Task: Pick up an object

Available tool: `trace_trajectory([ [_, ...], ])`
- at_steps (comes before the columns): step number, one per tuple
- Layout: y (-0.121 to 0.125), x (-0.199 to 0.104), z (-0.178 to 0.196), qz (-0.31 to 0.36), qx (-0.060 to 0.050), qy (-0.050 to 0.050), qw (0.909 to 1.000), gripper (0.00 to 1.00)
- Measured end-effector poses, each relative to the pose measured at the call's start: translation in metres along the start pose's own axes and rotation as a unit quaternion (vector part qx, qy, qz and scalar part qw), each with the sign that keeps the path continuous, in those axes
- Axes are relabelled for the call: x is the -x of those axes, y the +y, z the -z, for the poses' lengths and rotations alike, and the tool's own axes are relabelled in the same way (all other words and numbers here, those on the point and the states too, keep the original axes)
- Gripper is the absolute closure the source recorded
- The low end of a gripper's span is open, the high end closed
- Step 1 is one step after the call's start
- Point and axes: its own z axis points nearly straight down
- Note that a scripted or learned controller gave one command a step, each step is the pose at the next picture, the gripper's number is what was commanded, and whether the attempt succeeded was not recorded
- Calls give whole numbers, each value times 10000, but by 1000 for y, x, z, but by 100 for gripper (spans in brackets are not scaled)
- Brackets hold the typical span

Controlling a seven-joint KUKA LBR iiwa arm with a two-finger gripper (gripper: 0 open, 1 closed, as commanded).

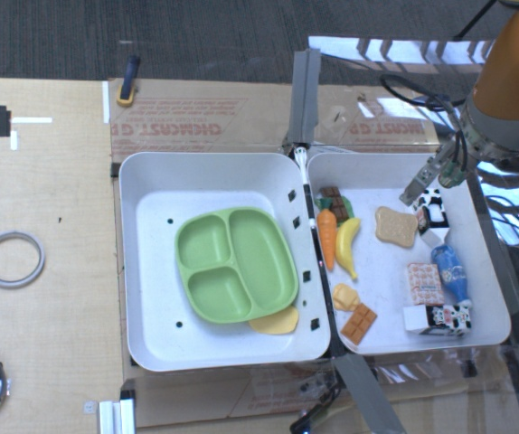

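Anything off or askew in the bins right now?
Mostly fine. One oddity: a yellow piece in the left bin sits partly tucked under the green plate's near edge. In the right bin, the carrot and banana crowd the divider wall. Nothing looks spilled or damaged.

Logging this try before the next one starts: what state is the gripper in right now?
Gripper: above the right bin near its far right corner, nothing seen in it; open or shut cannot be told.
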Motion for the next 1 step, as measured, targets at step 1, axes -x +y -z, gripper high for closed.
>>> trace_trajectory([
  [1, 63, -37, 23, -537, -2, 2, 9986, 100],
])
